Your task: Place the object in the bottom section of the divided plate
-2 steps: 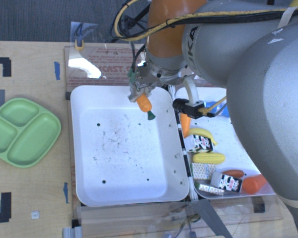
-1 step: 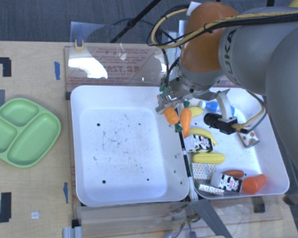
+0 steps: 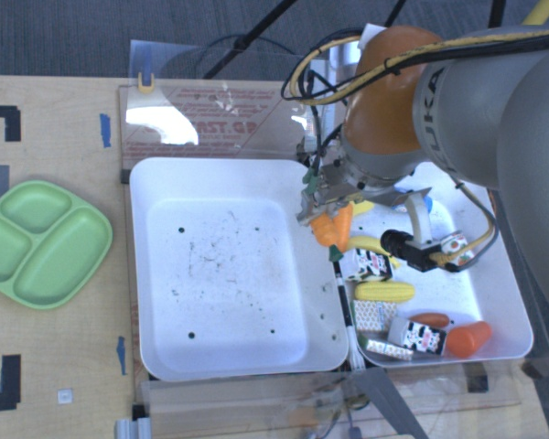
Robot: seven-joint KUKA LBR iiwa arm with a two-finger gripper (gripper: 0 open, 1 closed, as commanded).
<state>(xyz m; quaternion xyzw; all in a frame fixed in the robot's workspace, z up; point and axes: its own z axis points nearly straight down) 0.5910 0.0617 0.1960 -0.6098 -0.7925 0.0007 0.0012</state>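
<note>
A green divided plate lies on the wooden bench at far left; it has two small sections and one long one at its lower right. My gripper hangs over the wall between the two white bins, pointing down. An orange carrot-like toy sits between its fingers and hangs just above the right bin's left edge. The gripper looks shut on it. The plate is far to the gripper's left, beyond the left bin.
The left bin lies between gripper and plate. The right bin holds a yellow banana, a corn cob, patterned boxes, an orange-red piece and a white bottle. A clear sheet stands behind.
</note>
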